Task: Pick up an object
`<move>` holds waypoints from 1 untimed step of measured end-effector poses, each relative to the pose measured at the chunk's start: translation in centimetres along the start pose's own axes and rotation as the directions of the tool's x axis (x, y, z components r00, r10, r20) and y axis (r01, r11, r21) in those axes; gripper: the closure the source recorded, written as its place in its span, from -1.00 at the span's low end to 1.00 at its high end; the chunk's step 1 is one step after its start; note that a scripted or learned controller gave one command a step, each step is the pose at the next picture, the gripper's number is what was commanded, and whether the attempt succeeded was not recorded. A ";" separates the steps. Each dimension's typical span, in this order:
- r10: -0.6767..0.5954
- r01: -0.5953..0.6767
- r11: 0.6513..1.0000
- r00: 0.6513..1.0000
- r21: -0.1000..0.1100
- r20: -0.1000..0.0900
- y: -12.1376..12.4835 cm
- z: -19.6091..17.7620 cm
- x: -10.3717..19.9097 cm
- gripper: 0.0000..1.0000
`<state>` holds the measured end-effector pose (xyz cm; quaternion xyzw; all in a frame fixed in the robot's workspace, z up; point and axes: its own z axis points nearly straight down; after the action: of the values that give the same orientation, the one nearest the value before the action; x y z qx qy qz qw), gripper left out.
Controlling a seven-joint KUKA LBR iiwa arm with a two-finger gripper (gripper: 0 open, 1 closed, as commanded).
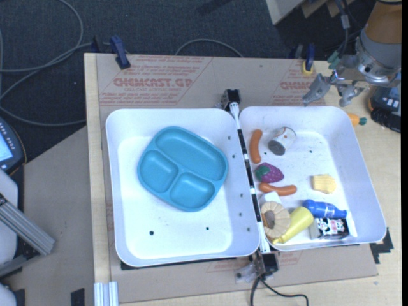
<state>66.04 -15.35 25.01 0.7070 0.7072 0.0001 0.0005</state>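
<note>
Two fingers of the gripper (pixel 331 91) hang spread apart and hold nothing, above the far rim of the right bin (pixel 363 171). Below in that bin lie two toy sausages (pixel 255 145), purple grapes (pixel 269 171), a yellow corn piece (pixel 324 183) and a blue bottle (pixel 324 208). The left bin (pixel 121 171) holds a blue divided plate (pixel 182 167).

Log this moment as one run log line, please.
gripper: above right bin's far rim, holding nothing | fingers: open | left bin: blue tray | pick: not started
</note>
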 end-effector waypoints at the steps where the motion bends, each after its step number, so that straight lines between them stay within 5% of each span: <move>1: -0.004 0.004 1.000 1.000 0.014 -0.005 -1.1 16.3 5.0 -1.00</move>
<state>64.98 -10.35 8.72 0.7056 0.7086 -0.0031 -0.0062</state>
